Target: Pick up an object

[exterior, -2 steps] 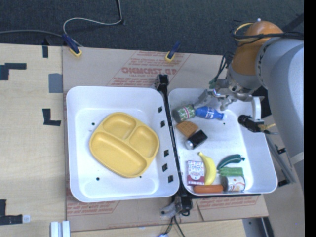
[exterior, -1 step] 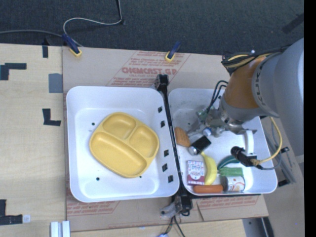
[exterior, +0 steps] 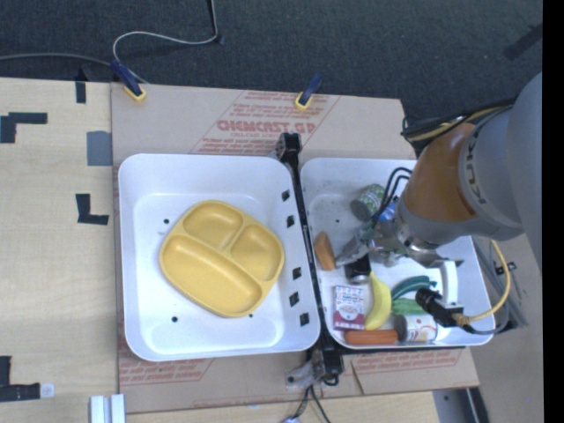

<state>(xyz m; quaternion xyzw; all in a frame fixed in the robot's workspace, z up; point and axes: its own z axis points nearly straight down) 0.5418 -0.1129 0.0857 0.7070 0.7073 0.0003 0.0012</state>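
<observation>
My gripper (exterior: 361, 256) is low inside the right bin (exterior: 310, 203), near its middle. It hangs just right of a brown bun-like piece (exterior: 325, 251) and just above a yellow banana (exterior: 382, 301). A red and white carton (exterior: 350, 307) lies in front of it, beside the banana. A grey-green crumpled item (exterior: 369, 203) sits behind it toward the far wall. The dark gripper body hides what lies directly beneath it.
The left bin (exterior: 141, 236) holds a yellow divided plate (exterior: 222, 257). Along the right bin's front wall lie an orange carrot (exterior: 371, 336), a small bottle (exterior: 421, 329) and a green piece (exterior: 411, 287). A white item (exterior: 450, 276) lies at the right. The arm (exterior: 458, 183) covers the bin's right side.
</observation>
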